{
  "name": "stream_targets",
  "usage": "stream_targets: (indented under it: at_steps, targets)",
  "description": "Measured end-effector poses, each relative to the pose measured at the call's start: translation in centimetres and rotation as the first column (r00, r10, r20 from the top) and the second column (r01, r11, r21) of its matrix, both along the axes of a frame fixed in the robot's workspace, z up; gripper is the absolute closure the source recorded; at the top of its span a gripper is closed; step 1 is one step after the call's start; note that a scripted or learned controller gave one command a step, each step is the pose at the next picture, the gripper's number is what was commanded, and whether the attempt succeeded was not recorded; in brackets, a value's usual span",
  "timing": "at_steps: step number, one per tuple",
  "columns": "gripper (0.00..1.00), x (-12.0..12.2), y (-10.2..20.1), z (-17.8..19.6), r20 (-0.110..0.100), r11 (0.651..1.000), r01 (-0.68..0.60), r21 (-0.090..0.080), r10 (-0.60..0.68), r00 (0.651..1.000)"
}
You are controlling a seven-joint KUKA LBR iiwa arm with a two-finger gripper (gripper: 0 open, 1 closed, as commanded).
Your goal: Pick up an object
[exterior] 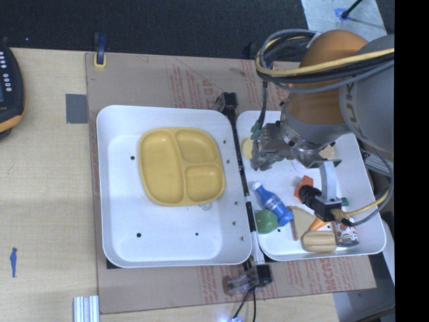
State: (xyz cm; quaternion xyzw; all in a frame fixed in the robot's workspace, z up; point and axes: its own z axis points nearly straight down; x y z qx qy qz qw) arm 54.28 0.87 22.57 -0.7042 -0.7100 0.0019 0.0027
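Observation:
My gripper [263, 154] is low over the far left part of the right bin [375, 243], with the grey arm and its orange band above it. A pale yellow thing [247, 146] peeks out just left of the gripper at the bin's wall. Closer to the front lie a blue bottle with a white cap [271, 204], a green lump [266, 221], a small orange piece [306, 181] and a tan wooden block [318, 241]. I see nothing held in the gripper.
The left bin [117, 240] holds a yellow divided plate [181, 165]. A thin brown stick [293, 226] and a small multicoloured item [347, 234] lie at the right bin's front. A black and orange device [9, 89] sits at the bench's left edge.

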Motion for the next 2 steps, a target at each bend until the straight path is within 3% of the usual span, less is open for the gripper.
stream_targets:
  at_steps: [1, 2]
  targets:
    - [0.0, 0.0, -0.2, 0.0, 0.0, 1.0, 0.002, -0.001, -0.002, 1.0]
    - [0.0, 4.3, -6.9, -3.6, 0.004, 1.0, 0.01, -0.005, -0.01, 1.0]
